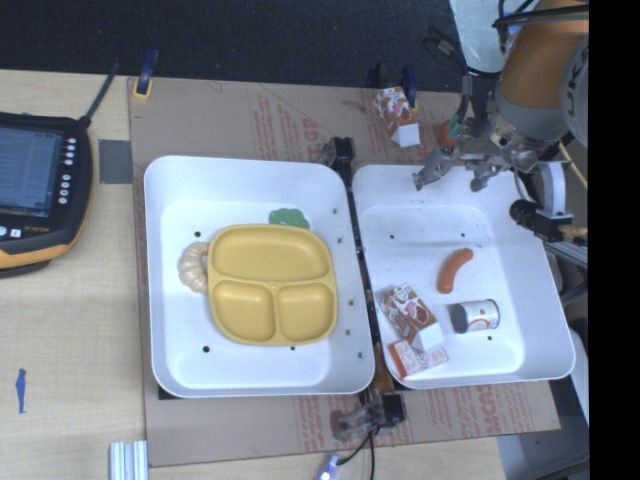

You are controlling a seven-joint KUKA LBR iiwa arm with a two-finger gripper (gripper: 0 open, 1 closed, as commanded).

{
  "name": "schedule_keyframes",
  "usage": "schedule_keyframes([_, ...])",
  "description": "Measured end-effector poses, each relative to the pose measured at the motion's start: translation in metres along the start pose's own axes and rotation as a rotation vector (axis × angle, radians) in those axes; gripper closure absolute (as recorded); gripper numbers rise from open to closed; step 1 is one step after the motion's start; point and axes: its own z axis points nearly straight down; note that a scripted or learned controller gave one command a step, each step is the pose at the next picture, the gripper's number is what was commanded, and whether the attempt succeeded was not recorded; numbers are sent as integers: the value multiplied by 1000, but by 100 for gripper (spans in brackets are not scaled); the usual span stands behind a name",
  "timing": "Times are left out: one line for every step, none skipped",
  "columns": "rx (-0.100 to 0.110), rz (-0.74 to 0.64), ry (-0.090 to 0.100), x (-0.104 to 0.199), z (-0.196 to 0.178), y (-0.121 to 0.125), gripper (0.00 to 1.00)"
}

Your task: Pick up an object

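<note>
From my seat, the gripper [458, 169] hangs at the upper right of the frame over the far rim of the right bin [540, 358], its jaws apart and nothing between them, while the arm [540, 63] above it is cut off by the frame edge. In that bin, lower right, lie a sausage [454, 269], a small can [473, 316] on its side and two printed packets [411, 329] whose labels I can't read. In the left bin [170, 268], a yellow divided tray [271, 284] half hides a green item [289, 217] and a tan, lumpy one [192, 266].
</note>
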Motion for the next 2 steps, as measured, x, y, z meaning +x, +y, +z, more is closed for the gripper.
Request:
schedule_keyframes([3,1,0,-50,103,-57,0])
schedule_keyframes([1,0,0,-56,111,-86,0])
